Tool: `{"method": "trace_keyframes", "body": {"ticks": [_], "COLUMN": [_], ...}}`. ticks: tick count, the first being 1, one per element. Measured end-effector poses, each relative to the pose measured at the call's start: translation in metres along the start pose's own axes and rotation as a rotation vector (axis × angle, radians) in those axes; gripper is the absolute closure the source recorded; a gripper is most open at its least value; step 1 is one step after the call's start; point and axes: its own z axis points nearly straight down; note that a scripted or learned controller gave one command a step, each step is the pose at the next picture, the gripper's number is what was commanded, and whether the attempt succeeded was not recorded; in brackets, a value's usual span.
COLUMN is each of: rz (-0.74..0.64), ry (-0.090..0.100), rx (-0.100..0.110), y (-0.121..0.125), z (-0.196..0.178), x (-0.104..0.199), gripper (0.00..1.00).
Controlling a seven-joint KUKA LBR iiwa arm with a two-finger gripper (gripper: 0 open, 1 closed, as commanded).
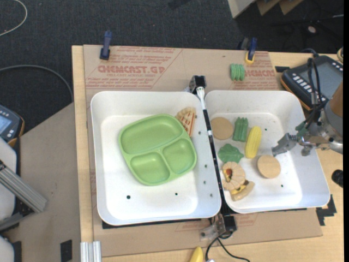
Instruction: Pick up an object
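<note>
end effector (293, 143): sat over the right bin (311, 184), near the tabletop's right edge; honestly couldn't tell if it was spread or pressed together, and nothing was visibly in it
closest target: tan round disc (269, 166), just below-left of it, lying flat
neighbours: corn cob (253, 141) and green leafy piece (230, 153) close by
risk: flat disc could've slipped out, or the tips could've clipped the corn instead
left bin (103, 162): green divided plate (158, 149), well apart, no trouble
</note>
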Motion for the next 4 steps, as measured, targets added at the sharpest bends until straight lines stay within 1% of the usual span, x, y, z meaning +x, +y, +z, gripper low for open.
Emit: {"method": "trace_keyframes", "body": {"ticks": [1, 2, 3, 4], "rz": [-0.003, 0.001, 0.001, -0.004], "ry": [0.002, 0.004, 0.000, 0.000], "rx": [-0.001, 0.007, 0.000, -0.007], "y": [0.046, -0.013, -0.010, 0.028], "z": [0.114, 0.111, 0.101, -0.001], "x": [0.024, 0.056, 0.054, 0.154], "gripper": [0.00, 0.00, 1.00, 1.00]}}
